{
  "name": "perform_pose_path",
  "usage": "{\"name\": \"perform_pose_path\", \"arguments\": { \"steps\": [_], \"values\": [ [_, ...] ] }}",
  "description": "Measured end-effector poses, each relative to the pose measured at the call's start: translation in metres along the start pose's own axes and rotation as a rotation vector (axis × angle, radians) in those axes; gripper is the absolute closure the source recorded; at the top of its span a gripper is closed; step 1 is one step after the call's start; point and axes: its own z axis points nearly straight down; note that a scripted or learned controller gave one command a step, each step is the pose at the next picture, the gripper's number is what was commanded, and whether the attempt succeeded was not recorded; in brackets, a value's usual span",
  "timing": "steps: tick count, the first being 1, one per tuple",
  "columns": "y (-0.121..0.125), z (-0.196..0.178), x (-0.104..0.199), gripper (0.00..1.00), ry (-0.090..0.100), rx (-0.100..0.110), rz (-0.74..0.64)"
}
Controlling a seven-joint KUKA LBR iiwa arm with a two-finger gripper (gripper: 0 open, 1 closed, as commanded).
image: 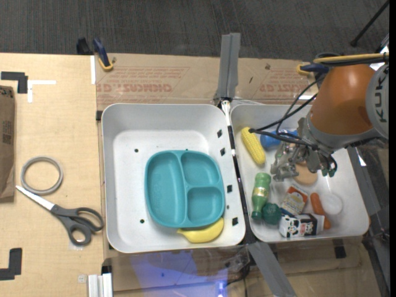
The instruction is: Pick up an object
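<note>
A tan bench [55, 104] bears two white bins side by side, with dark floor beyond its far edge. The left bin [117, 129] holds a teal divided plate [184, 187], and a banana [204, 232] peeks out from under the plate's near edge. Left of that bin lie scissors [62, 215] and, just beyond them, a tape roll [41, 174]. The right bin [346, 224] is crowded: a corn cob [252, 146] at its far left, a green bottle [260, 193] nearer along the same side, a small carton [298, 225] at the near edge, and a carrot [319, 208] beside it. The arm's orange band [343, 101] hangs over this bin's far right, wrist pointing down, and the gripper [300, 163] sits low among the objects in the bin's middle; whether its fingers are spread or closed cannot be told.
</note>
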Motion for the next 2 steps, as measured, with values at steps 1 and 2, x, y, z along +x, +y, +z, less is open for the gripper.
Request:
{"name": "perform_pose_path", "arguments": {
  "steps": [1, 2],
  "values": [
    [0.000, 0.000, 0.000, 0.00, 0.000, 0.000, 0.000],
    [0.000, 0.021, -0.026, 0.00, 0.007, -0.002, 0.016]
  ]
}}
